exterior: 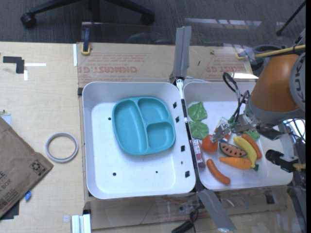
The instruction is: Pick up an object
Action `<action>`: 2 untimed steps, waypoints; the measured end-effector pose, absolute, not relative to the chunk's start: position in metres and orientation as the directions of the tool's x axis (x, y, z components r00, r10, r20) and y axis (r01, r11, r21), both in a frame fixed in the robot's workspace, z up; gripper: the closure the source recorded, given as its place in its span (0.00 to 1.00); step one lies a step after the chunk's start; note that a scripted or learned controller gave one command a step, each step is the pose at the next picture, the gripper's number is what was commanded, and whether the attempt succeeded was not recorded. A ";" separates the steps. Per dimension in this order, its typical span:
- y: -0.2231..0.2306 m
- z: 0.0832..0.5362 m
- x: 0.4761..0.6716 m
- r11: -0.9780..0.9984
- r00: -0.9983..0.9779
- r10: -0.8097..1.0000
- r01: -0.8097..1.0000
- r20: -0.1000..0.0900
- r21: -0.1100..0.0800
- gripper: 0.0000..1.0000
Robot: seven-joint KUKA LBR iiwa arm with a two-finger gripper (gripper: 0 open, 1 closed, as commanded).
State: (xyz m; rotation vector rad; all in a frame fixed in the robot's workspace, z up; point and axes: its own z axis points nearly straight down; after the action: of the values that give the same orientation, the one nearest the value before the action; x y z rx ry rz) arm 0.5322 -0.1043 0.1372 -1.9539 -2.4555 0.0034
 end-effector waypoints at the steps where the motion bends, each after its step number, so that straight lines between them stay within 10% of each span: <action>1: -0.120 0.090 0.516 0.217 -0.217 0.976 0.976 0.001 -0.003 0.00; 2: -0.169 0.182 0.547 0.161 -0.161 0.987 0.987 -0.001 -0.002 0.00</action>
State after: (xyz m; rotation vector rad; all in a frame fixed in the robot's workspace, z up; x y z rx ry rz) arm 0.5472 -0.1694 0.1816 -2.0346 -2.3931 0.0026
